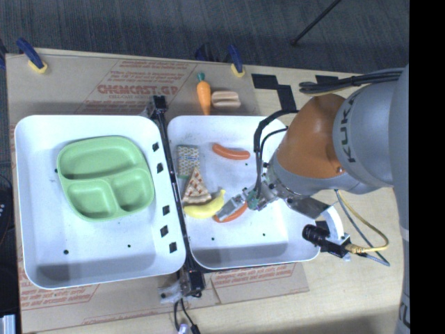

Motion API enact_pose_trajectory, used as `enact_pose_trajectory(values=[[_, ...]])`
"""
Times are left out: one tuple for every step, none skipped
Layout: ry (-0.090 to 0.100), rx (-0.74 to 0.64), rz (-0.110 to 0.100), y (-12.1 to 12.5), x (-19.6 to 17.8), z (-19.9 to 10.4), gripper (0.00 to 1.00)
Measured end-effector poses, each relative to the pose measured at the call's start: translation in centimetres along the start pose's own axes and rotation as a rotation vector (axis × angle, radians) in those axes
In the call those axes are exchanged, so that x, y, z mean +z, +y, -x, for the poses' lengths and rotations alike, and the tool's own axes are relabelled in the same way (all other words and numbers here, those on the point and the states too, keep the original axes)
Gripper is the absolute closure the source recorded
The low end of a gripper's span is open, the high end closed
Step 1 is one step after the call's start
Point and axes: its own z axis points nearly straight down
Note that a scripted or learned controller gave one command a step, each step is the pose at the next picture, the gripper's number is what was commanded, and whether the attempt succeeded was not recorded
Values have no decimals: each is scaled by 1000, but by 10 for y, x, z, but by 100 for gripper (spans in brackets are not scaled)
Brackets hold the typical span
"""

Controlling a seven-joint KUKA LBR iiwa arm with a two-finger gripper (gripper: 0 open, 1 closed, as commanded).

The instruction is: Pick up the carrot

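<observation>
The carrot (203, 96), orange with a green top, lies on the cardboard just beyond the far rim of the right bin (278, 252), outside both bins. My gripper (240, 203) is low inside the right bin, well in front of the carrot and apart from it. It hovers at an orange-red elongated item (231, 216) that lies beside a yellow banana (203, 209). The wrist hides the spot where the gripper meets that item.
A red sausage (230, 152), a pizza slice (195, 185) and a checkered piece (187, 158) also lie in the right bin. A small bun (225, 100) rests next to the carrot. The left bin (42, 256) holds a green divided plate (104, 176).
</observation>
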Motion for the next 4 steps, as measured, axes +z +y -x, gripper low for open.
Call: enact_pose_trajectory(values=[[-4, -22, 2, -8, -26, 92, 0], [1, 128, 0, -16, 42, 14, 0], [-3, 174, 3, -13, -39, 90, 0], [-2, 220, 3, -54, -86, 71, 0]])
